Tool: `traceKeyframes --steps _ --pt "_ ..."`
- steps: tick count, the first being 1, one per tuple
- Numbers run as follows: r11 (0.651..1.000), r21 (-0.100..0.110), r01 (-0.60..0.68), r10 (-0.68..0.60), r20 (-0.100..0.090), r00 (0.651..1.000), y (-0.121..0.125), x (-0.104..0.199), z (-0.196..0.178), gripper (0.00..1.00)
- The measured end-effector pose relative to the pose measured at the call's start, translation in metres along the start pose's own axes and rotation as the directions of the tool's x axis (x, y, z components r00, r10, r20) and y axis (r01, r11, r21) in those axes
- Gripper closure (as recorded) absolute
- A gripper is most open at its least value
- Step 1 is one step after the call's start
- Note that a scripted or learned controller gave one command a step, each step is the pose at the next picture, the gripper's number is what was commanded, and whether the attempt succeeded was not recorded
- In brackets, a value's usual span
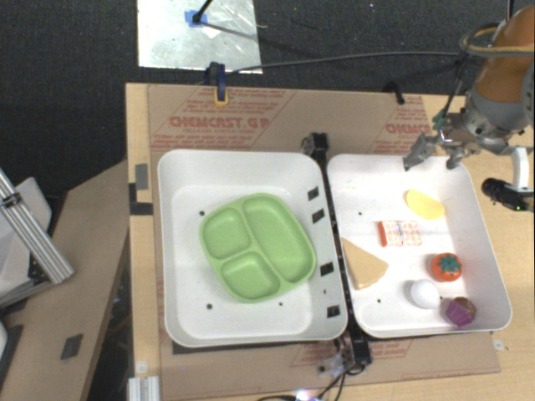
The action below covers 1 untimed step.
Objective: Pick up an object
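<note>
Hovering over the far right corner of the right bin [476, 215], the gripper [435, 153] hangs with its two fingers spread apart and nothing between them. From the camera view, the nearest candidate for a pick is the yellow piece [425, 204], which lies toward six o'clock from the gripper, a short way inward on the bin floor. Its long axis runs roughly ten to four o'clock, so a grasp across its narrow width looks the likeliest fit.

Just past it, again toward six o'clock, sits the small red-and-white box [399, 232], lying crosswise. The tan wedge [363, 264] is at about seven o'clock from the gripper, close against the bin's left wall. The orange fruit with a green top [446, 266], the white ball [424, 293] and the purple piece [460, 311] cluster near the bin's near right corner, well apart from the gripper.

Nothing stands between the gripper and the yellow piece; the box beside it is near but not touching. The left bin [180, 224] holds a green divided tray [255, 246], well out at eight o'clock, and is no obstacle.
</note>
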<state>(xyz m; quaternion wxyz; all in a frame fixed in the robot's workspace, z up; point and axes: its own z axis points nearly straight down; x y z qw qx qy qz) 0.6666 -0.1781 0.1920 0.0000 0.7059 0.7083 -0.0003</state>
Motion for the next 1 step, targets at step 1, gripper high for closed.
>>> traceKeyframes --steps 1 --pt "1.000 0.000 -0.002 0.002 0.000 1.000 0.0007 -0.0017 0.0414 0.00"
